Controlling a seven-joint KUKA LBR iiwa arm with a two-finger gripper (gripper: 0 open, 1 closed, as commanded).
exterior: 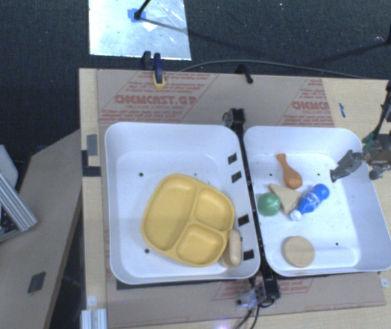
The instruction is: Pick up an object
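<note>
Two white bins are sitting side by side on the bench (298,98). The left bin (130,156) is holding a yellow tray (182,214) with a small tan bread roll (233,247) touching its right side. The right bin (367,242) is holding an orange drumstick (289,171), a green ball (269,203), a tan wedge (285,196), a blue bottle (311,201) and a round cookie (298,251). The ball, wedge and bottle are lying close together. The claw (338,171) is hanging over the right bin's right side, just beside the bottle. It is not gripping anything. I cannot tell if it is open or closed.
</note>
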